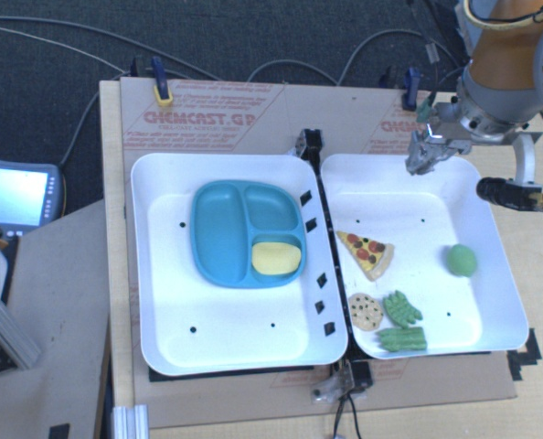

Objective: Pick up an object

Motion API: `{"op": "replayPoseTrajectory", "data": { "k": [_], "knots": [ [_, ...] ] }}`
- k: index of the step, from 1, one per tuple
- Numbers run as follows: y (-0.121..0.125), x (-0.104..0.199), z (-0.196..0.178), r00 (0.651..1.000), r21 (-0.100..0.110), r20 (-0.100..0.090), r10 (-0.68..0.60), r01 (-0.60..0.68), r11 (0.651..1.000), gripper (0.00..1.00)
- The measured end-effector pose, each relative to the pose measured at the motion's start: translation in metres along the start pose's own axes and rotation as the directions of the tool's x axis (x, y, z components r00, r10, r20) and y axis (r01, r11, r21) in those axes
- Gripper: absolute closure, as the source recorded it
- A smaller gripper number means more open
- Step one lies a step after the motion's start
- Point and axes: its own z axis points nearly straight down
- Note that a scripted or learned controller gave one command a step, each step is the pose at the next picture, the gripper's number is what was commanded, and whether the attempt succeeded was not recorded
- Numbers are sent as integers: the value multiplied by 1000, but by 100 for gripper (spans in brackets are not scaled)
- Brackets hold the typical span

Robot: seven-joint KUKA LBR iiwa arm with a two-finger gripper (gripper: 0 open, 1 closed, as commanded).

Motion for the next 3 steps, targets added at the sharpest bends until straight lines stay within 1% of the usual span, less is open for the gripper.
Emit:
{"op": "replayPoseTrajectory", "data": {
  "k": [1,2,3],
  "knots": [
    [6,51,-8,1000,4,-2,-3,3,1000,100],
    [16,99,-5,1000,4,-2,-4,4,1000,100],
    [13,157,8,1000,9,-2,-2,2,1000,100]
  ]
}}
